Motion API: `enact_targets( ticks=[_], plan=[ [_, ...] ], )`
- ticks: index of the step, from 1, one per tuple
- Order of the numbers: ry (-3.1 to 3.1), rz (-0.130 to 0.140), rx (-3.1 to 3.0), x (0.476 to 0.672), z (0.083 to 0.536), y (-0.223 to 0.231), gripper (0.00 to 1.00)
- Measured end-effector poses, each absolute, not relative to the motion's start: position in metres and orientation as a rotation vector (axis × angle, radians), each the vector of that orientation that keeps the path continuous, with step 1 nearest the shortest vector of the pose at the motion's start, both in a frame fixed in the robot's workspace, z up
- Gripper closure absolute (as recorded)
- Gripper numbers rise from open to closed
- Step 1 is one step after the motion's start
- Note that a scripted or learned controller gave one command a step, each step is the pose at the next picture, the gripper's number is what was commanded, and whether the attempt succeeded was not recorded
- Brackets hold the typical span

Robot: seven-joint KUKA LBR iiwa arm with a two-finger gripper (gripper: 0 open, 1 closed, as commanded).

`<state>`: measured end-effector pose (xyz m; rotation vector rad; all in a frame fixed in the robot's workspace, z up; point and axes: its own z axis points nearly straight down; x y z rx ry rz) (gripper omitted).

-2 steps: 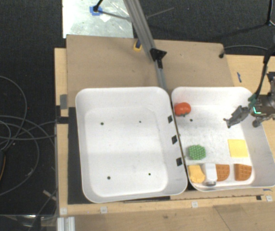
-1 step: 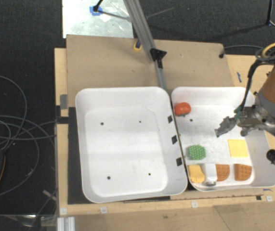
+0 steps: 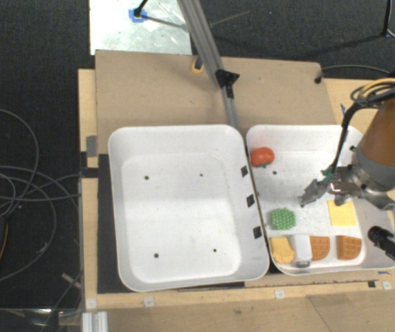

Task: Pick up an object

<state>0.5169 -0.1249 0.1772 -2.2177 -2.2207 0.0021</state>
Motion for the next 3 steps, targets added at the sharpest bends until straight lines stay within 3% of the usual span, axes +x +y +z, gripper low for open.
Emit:
enact_targets(
  ticks=[1, 2, 3],
  plan=[
    [-2.22, 0.003, -2.218, 0.52, 0.115, -0.125, 0.0],
    [-2.223, -0.002, -2.222, 0.522, 0.129, -0.126, 1.0],
    [-2.231, -0.006, -2.219, 0.518, 0.179, -0.119, 1.0]
  ],
)
